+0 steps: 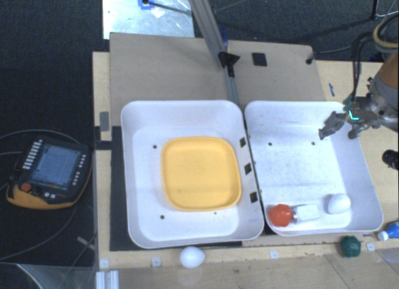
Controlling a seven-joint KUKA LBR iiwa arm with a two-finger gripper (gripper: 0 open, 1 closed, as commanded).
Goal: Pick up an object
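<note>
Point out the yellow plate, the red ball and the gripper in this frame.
yellow plate (201, 173): camera view, on its flat centre, in the left bin.
red ball (280, 215): camera view, on its top, in the right bin's near corner.
gripper (340, 129): camera view, midway between its fingers, over the right bin.

A: Any legible text, labels or numbers in this view?
B: None. The teach pendant (48, 174) left of the worktop (274, 69) has a lit screen and rows of keys, perhaps marked, but too small and blurred to read.
A: Bins?
B: No print seen on either.
</note>
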